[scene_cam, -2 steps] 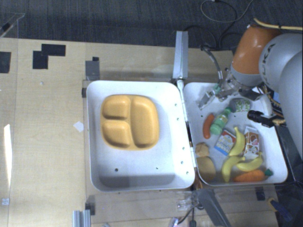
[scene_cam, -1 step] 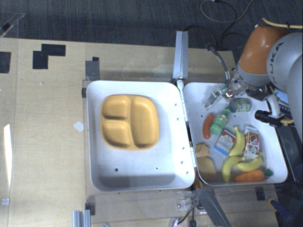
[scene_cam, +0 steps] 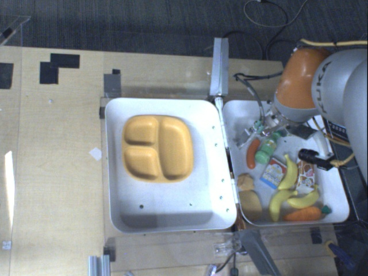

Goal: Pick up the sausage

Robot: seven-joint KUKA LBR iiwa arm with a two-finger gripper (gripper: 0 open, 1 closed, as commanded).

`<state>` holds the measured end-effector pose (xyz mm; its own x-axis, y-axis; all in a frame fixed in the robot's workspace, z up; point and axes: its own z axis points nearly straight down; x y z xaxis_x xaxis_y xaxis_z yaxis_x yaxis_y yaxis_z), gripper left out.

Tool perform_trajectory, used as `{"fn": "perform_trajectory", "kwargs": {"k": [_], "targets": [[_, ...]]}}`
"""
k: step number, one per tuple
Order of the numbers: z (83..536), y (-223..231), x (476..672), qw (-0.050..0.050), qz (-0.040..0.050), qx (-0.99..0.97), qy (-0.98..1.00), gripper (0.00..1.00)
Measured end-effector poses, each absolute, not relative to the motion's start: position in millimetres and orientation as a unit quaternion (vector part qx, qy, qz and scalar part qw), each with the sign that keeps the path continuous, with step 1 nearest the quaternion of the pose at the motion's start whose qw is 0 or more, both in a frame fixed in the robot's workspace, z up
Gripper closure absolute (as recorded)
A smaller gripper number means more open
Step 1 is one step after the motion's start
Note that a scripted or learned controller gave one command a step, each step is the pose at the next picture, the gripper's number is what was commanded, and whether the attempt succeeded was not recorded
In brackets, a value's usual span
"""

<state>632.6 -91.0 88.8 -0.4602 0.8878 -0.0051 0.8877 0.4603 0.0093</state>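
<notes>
The sausage [scene_cam: 252, 153] is a short red-orange link lying near the left wall of the right bin [scene_cam: 343, 203], its top end just under my gripper. My gripper [scene_cam: 259, 130] hangs over the bin's upper left part, right above the sausage and the green bottle [scene_cam: 266, 149] beside it. Its metal fingers stand open with nothing between them. The grey arm with its orange band [scene_cam: 299, 85] reaches in from the right.
The right bin also holds two bananas [scene_cam: 286, 184], a carrot [scene_cam: 303, 214], two brown potato-like lumps [scene_cam: 249, 199], and two small cartons [scene_cam: 272, 173]. A yellow compartment plate [scene_cam: 158, 147] lies in the left bin [scene_cam: 167, 217].
</notes>
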Motion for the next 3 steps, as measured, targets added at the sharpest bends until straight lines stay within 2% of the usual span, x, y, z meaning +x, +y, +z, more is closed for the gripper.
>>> {"fn": "perform_trajectory", "kwargs": {"k": [1,2,3], "targets": [[101.9,-89.8,635.3,0.008,0.0055,0.519,0.854,1.0],[187.1,-78.1,619.7,0.004,0.0021,0.571,0.821,1.0],[186.7,-78.1,619.6,0.003,0.0019,0.571,0.821,0.0]]}}
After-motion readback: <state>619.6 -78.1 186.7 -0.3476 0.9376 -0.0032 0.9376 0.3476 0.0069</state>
